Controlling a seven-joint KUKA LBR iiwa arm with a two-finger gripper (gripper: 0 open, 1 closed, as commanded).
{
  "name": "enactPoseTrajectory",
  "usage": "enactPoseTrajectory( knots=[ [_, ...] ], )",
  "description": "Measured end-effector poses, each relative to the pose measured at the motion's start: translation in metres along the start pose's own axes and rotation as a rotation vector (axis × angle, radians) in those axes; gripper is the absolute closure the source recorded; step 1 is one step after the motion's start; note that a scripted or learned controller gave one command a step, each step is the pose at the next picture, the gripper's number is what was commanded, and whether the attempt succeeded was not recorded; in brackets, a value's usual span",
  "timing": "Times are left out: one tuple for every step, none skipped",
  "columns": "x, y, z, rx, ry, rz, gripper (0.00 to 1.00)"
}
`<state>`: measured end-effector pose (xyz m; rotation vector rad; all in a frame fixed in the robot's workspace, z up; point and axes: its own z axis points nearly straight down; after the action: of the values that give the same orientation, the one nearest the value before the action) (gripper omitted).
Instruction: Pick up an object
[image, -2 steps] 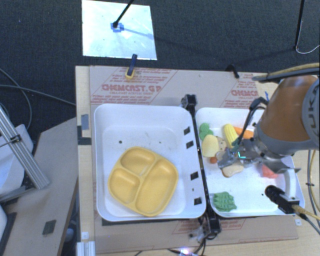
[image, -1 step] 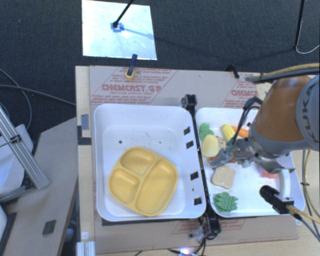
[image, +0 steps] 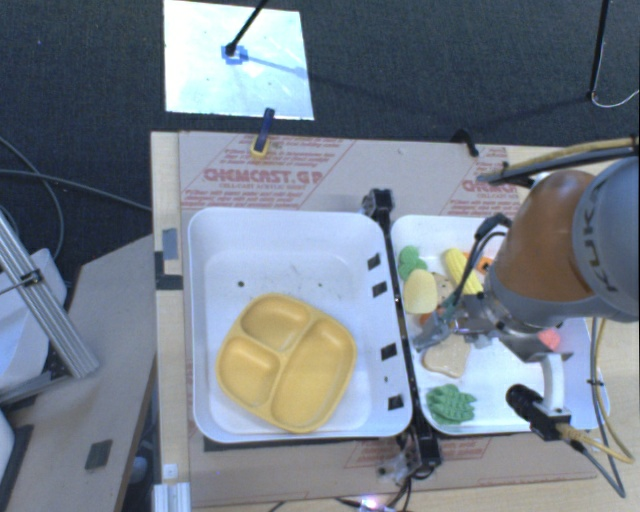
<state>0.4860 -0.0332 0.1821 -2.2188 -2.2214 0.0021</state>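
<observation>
Over the right white plastic bin (image: 500, 420), the grey arm with the orange band (image: 550, 250) hangs low. Its gripper (image: 455, 325) is down among the toys, just above a flat tan cookie-shaped piece (image: 447, 358) and beside a pale yellow round piece (image: 420, 292). I cannot tell how the jaws stand. Nothing looks lifted yet, so I think the pick is not done.

Bins (image: 300, 235): white glossy plastic; tray (image: 287, 362): yellow smooth semi-matt plastic; bench top (image: 330, 170): matt printed cardboard; arm (image: 560, 250): glossy orange band, smooth grey shell; floor (image: 80, 80): dark rough carpet.
</observation>
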Motion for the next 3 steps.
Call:
enactPoseTrajectory(
  knots=[
    [-0.053, 0.039, 0.066, -0.004, -0.002, 0.003, 0.00],
    [-0.051, 0.061, 0.099, -0.003, -0.001, -0.003, 0.00],
    [-0.057, 0.079, 0.097, -0.005, -0.001, -0.003, 0.00]
  ],
)
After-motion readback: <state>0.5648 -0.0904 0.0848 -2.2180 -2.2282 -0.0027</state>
